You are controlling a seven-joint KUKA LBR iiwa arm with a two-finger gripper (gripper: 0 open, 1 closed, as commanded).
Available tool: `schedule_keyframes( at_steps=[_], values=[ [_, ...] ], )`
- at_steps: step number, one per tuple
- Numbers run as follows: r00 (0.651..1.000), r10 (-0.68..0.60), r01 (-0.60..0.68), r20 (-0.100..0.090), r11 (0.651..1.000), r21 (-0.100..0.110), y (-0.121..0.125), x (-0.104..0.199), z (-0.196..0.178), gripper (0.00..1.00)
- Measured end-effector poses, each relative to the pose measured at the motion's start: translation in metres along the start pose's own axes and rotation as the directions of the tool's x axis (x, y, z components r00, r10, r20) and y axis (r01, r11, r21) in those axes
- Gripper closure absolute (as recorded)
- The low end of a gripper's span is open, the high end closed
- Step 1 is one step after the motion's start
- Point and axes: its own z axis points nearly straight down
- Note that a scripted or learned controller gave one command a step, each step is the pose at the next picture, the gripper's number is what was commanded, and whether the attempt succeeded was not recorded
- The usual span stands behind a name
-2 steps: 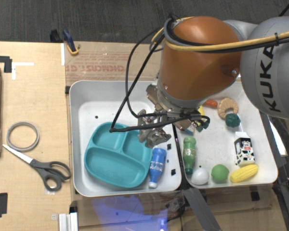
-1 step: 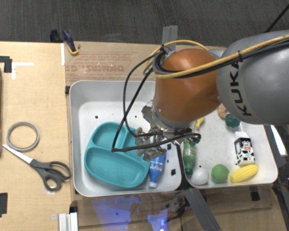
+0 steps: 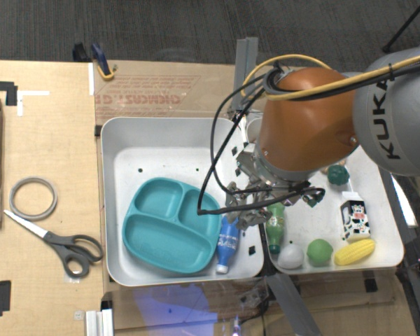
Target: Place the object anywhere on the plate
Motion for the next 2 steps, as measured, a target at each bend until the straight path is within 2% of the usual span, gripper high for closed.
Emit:
schedule_keyframes(
  at_steps=[1, 2],
  values=[
    [0.988, -0.152, 0.152, 0.003, 0.988, 0.0, 0.0557, -0.043, -0.0537, 1.0],
    [0.988, -0.152, 0.152, 0.002, 0.988, 0.0, 0.0555, -0.0429, -0.0537, 0.0]
  ],
)
